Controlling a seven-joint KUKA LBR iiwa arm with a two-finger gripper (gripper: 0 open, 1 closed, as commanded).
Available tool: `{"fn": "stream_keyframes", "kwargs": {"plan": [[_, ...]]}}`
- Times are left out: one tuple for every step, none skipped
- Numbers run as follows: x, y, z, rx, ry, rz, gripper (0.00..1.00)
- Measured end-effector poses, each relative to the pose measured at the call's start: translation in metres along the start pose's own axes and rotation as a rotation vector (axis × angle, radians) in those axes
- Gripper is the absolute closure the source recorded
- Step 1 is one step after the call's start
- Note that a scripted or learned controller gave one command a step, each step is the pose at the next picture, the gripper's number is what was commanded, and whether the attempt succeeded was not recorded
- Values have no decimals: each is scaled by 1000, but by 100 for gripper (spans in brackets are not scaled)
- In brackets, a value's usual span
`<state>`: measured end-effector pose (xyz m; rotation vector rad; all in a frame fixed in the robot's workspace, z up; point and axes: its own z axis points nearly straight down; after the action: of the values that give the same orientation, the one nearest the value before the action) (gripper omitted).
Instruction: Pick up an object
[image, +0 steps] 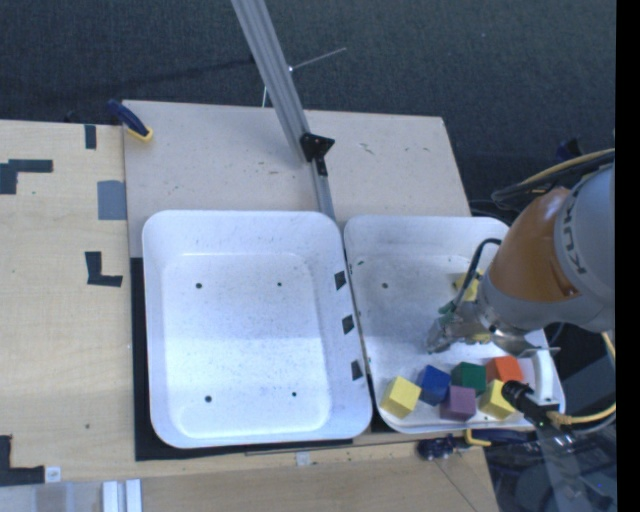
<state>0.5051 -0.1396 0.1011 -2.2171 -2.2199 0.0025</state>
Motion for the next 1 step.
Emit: {"fn": "stream_keyframes", "kwargs": {"plan": [[1,1,-63,-8,-3,0,100]]}}
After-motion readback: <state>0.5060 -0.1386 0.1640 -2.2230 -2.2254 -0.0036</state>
